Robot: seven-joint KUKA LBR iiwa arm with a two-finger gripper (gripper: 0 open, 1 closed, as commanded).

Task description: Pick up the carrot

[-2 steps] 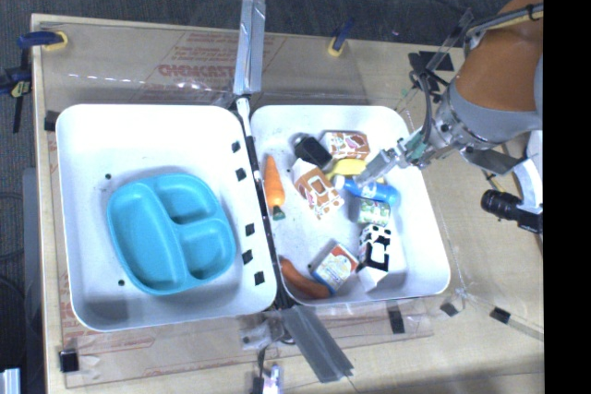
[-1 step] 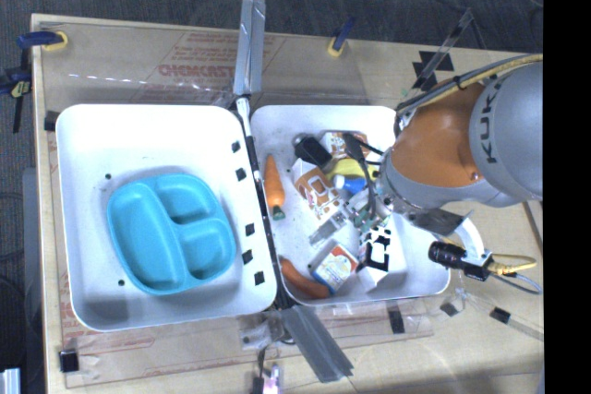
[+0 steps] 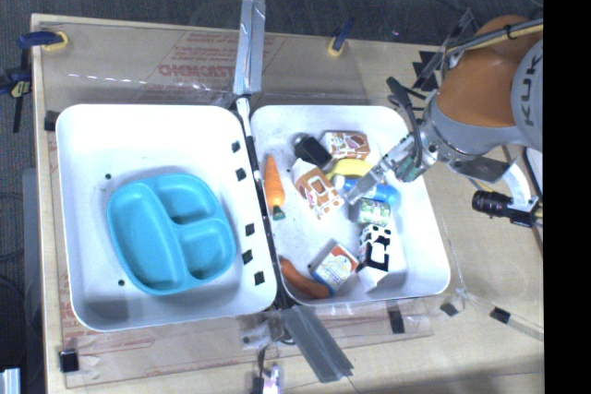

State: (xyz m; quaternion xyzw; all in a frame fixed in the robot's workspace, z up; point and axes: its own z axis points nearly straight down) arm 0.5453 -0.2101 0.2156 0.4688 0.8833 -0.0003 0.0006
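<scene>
I am taking the orange tapered carrot (image 3: 273, 184) as my landmark throughout. Well to its left, a light blue moulded plastic tray with three compartments (image 3: 172, 231) is sitting in the left shallow white bin (image 3: 83, 129). The carrot itself is lying in the right shallow white bin (image 3: 420, 231), lengthwise just beside that bin's left wall, its dark stem end pointing toward the near edge. Just to its right, an orange-and-white printed carton (image 3: 317, 190) is lying close but apart. Further right, the grey two-finger gripper (image 3: 365, 189) is hovering over the clutter; whether its pincer is apart or together, I cannot tell. I am judging the carrot light, stiff and smooth, likely slippery. I would grip across its thick middle, jaws straddling its width; the wall is leaving little clearance.
</scene>
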